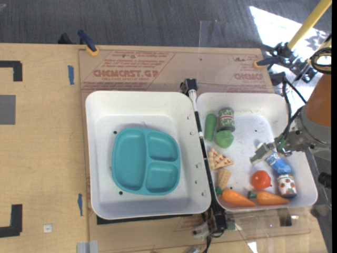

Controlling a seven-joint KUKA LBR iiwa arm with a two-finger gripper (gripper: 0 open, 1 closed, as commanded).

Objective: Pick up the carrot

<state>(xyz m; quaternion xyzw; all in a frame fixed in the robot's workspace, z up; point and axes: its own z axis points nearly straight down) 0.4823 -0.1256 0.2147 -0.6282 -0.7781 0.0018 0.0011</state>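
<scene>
The gripper point(261, 153) hangs over the middle of the right bin point(247, 100); whether it is open or closed cannot be told. Two carrots lie along the bin's near wall, nearer the camera than the gripper. One carrot point(237, 197) sits to the gripper's near left, the other carrot point(271, 197) almost straight toward the near edge. Both lie lengthwise left to right, a tomato point(260, 179) between them and the gripper

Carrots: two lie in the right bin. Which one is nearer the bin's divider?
The left carrot, beside the ice-cream cone; the other carrot lies below the tomato.
</scene>
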